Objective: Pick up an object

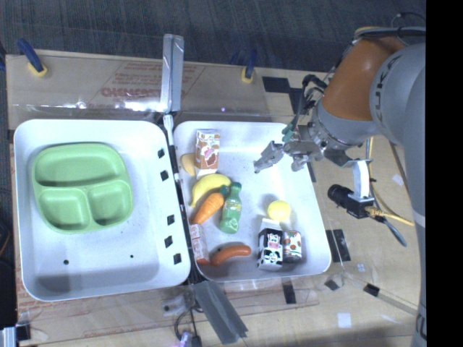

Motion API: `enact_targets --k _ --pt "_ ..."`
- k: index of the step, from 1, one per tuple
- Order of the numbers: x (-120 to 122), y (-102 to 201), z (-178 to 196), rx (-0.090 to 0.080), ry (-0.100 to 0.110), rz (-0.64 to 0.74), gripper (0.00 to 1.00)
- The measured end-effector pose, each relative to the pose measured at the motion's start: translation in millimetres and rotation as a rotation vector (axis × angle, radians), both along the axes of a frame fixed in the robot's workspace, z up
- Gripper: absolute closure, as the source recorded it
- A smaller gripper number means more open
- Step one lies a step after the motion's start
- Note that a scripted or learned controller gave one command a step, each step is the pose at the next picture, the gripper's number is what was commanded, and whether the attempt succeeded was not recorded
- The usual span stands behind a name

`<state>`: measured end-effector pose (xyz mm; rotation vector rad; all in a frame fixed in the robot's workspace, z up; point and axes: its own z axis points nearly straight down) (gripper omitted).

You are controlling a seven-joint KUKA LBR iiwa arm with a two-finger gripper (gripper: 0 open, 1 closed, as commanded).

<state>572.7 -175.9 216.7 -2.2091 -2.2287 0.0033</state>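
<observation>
Hand [278,159] hovers open and unladen over right bin [249,132], wrist bent leftward.

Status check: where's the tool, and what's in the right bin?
Tool over right bin's upper area, open, nothing between fingers. Nearest: lemon, juice carton. Banana, carrot, green bottle clustered tight. Nothing blocking the lemon.

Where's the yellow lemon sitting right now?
The lemon lies in the right bin, toward its right wall, just above the cow-print carton and to the right of the green bottle, below the pincer.
</observation>
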Motion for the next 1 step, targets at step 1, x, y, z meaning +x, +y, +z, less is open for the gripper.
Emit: enact_targets --k 1 --pt "-19.0 15.8 -100.8 -0.002 -0.022 0.017 0.00"
